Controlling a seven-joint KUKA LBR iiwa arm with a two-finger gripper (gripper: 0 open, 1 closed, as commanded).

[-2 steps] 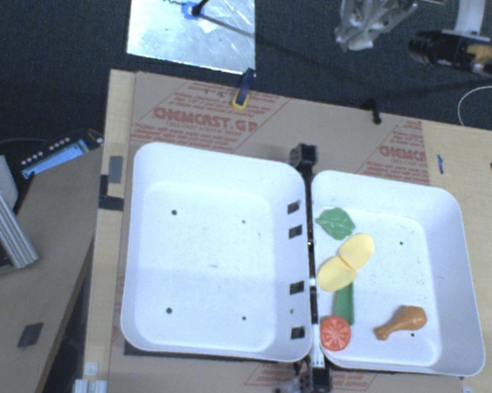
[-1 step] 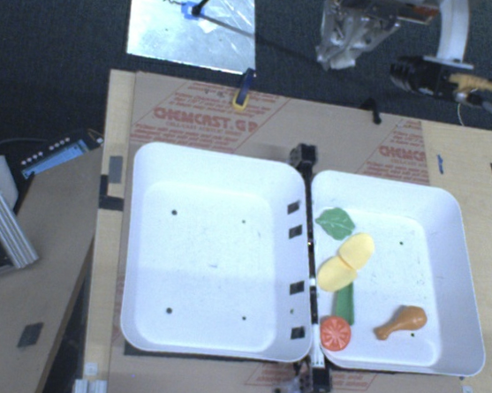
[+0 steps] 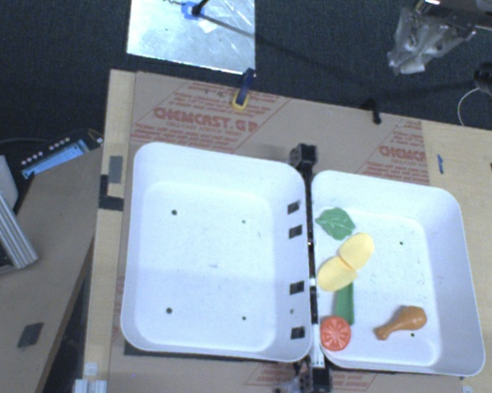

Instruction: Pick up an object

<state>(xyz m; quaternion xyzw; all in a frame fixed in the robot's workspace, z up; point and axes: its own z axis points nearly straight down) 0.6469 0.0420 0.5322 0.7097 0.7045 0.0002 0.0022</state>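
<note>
**Parked high, nothing picked yet**

I'm up at the top right of the view, over dark floor beyond the bench, well apart from both bins. My gripper (image 3: 418,45) is blurred there; can't tell how far it's spread, and I see nothing in it.

Step in hand, as I judge it: pre-approach. No target closed on, pick not started.

All candidates sit in the right bin (image 3: 466,254), mostly crowded toward its left wall by the divider. Left bin (image 3: 156,171) has no objs I can make out.

- Leaf (image 3: 335,221): green, flat, near the top of the cluster.
- Two yellow pieces (image 3: 348,260): touching each other, stacked on a diagonal, lower-left to upper-right.
- Green stick (image 3: 345,303): long axis runs roughly up-down in the view, top end tucked under the lower yellow piece.
- Tomato (image 3: 335,333): red, round, just beside the stick's lower end.
- Drumstick (image 3: 403,322): brown, alone on bare floor of the bin, long axis tilted, fat end upper-right, thin end lower-left.

Best bet IMO: the drumstick, since it has room all round. Next move calls for travelling down-view over the bin, turning my wrist so I close across its narrow width, i.e. crosswise to that tilted axis, then dropping straight down.
</note>
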